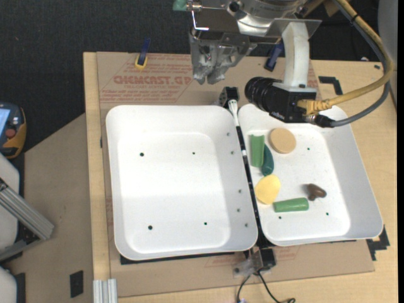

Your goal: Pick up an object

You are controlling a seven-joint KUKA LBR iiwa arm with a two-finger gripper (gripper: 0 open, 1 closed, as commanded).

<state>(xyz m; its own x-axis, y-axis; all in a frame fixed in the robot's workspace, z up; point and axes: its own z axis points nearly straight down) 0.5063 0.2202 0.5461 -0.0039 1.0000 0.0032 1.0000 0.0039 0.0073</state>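
Looking at the right bin, all the candidates sat bunched toward its left side: a tan round disc, a tall green block with a darker teal piece just beside it, a yellow lump, a green cylinder lying flat, and a small brown bit off to the right. My guess was they're light plastic toy food, stiff and a bit slick, nothing fragile. The green cylinder seemed the easiest grab, pinched across its narrow middle, since it had free space on both long sides. The disc lay flat, so it'd be awkward.

The gripper hung at the top center of the frame, above the cardboard behind the left bin, holding nothing; couldn't tell if it was spread or pressed together. Both bins rested on cardboard over the table, with a yellow clip at upper left and cables at upper right.
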